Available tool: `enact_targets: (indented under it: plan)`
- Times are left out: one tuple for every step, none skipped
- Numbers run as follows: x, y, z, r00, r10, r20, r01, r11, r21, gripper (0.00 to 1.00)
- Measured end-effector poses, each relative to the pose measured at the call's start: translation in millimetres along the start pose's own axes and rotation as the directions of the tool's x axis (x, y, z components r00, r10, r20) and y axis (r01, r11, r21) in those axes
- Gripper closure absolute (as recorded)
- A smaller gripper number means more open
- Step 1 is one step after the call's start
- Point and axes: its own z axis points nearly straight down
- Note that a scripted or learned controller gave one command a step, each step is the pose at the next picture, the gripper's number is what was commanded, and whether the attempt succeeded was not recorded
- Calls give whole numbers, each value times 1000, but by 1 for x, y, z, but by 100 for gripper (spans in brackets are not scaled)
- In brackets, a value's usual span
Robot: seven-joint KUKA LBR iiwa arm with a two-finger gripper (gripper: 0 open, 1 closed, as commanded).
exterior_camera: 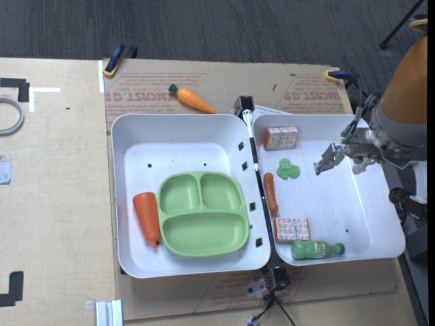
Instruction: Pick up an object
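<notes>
My gripper hangs over the right part of the right bin, open, with nothing between its fingers. In that bin lie a small red-and-white carton at the back, a green leaf-shaped piece left of the gripper, a brown sausage along the left wall, a second carton, and a green bottle on its side at the front. The left bin holds a green divided plate and an orange carrot-like piece.
A toy carrot lies on the cardboard behind the left bin. Clamps hold the cardboard's back corners. A black clip joins the bins at the back. The arm's orange band rises at the right edge.
</notes>
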Motion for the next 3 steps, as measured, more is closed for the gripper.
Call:
enact_targets:
  plan:
    - [26, 20, 132, 942, 335, -1, -335, 942, 2, 0]
    - [18, 93, 140, 987, 160, 0, -160, 987, -1, 0]
    - [18, 93, 140, 987, 159, 0, -159, 987, -1, 0]
